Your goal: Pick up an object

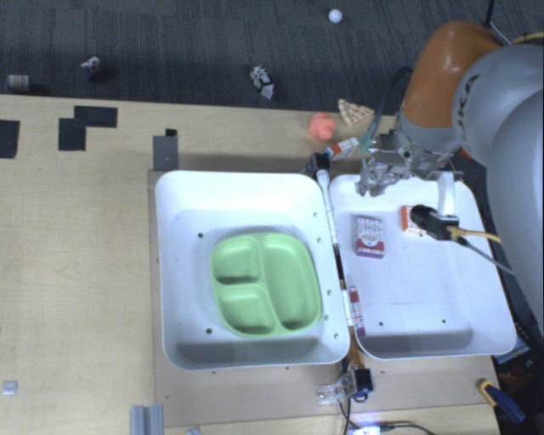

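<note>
Standing beside the bench, I see the arm [510, 110] reaching in from the right, orange band [438, 76] above the wrist, w/ the gripper [372, 189] hanging over the far-left corner of the right bin [425, 297], close to that bin's far wall. Grip state (released or clenched): cannot be told from this angle. Candidate item no. 1 is a small flat packet [369, 235], red and white, lying on the floor of the right bin. It sits just nearer the camera than the gripper, apart from it, and towards the bin's left wall. Candidate item no. 2 is a pale green divided plate [265, 283] w/ three compartments, lying flat at approx. the centre of the left bin [183, 221], away from all four walls. The two bins sit side by side, rims meeting along the middle. Outside the bins, on the bench beyond the right bin's far-left corner, there is a pink ball [321, 127], a tan wedge-shaped item [355, 111] just to its right, and a small red-and-white tube [342, 149] nearer the bin rim (type not readable). Further back, on the dark strip beyond the bench, lie a white ball [335, 14] and a small black-and-white item [262, 81]. Black rectangular patches [85, 127] mark the bench top at far left.
</note>
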